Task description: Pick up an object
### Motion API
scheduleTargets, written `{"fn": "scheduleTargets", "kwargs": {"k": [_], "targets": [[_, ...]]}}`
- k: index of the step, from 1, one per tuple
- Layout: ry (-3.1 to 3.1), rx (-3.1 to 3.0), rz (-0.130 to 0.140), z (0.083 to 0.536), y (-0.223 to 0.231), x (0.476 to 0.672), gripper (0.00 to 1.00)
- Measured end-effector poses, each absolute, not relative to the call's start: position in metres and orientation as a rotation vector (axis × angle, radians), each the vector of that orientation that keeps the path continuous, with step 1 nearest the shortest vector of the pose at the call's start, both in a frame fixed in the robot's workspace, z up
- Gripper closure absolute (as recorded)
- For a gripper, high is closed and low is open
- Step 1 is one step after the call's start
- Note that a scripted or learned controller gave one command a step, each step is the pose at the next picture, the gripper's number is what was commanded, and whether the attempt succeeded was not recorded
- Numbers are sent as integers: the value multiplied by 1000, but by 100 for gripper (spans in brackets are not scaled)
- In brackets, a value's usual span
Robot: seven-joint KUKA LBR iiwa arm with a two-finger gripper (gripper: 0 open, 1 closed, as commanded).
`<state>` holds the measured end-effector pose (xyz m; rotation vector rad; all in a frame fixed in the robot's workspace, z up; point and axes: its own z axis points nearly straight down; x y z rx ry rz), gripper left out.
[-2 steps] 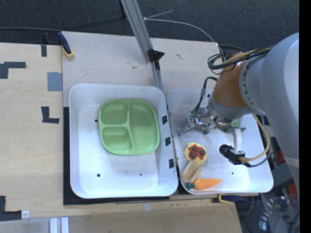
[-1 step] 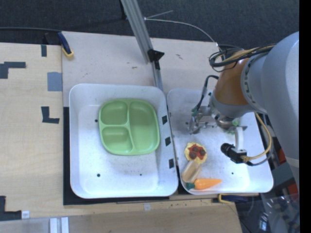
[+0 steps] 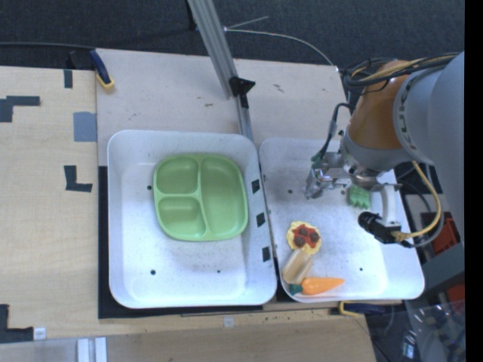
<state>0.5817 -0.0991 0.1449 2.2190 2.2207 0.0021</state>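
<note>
Just right of gripper (image 3: 315, 187): green toy (image 3: 358, 197); nothing gripped.

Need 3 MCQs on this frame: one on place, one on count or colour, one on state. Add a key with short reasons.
1. Where is the green divided plate?
A. left bin
B. right bin
C. on the bench outside the bins

2. How many compartments does the plate have?
A. two
B. three
C. five

3. How does the toy carrot lie?
A. upright against the wall
B. between the fingers, lifted
C. flat on the floor of the right bin, near its front edge

Key: 1 A, the plate sits in the left bin. 2 B, two compartments at the far side and one nearer the camera. 3 C, it lies flat, well apart from the gripper further back in that bin.
</note>
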Motion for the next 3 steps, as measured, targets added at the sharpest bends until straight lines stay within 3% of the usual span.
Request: {"fn": "scheduleTargets", "kwargs": {"k": [2, 3], "targets": [[2221, 2218, 3, 235, -104, 594, 100], [2230, 2216, 2, 243, -53, 586, 100]]}}
